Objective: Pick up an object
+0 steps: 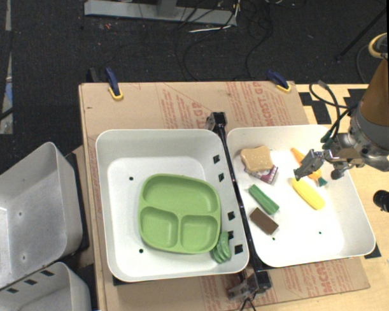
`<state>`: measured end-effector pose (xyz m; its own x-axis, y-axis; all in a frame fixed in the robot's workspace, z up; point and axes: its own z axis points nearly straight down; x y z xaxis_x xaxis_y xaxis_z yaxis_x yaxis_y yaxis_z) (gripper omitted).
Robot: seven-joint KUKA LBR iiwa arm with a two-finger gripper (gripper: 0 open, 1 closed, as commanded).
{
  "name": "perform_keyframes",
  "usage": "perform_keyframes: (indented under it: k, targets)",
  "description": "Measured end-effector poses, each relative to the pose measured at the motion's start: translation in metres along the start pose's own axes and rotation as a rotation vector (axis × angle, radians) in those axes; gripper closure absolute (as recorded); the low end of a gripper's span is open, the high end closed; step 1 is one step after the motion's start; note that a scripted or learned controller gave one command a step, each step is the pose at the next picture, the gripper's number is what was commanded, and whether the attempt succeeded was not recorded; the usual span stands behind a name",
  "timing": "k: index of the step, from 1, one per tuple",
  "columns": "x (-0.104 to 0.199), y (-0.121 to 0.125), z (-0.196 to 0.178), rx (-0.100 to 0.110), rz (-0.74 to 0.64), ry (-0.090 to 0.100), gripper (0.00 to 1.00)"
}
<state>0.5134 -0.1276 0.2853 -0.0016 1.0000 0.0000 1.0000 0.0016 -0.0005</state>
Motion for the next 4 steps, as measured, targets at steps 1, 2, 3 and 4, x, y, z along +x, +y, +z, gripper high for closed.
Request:
perform_keyframes:
  k: [1, 2, 3, 4]
  targets:
    - [0.002, 0.005, 0.045, 0.004, 0.002, 0.000, 0.00]
    - [0.010, 0.001, 0.091, 0.005, 0.003, 0.001, 0.00]
    - [0.009, 0.009, 0.143, 0.005, 0.003, 0.001, 0.00]
    - [0.009, 0.011, 0.130, 0.000, 0.004, 0.000, 1.00]
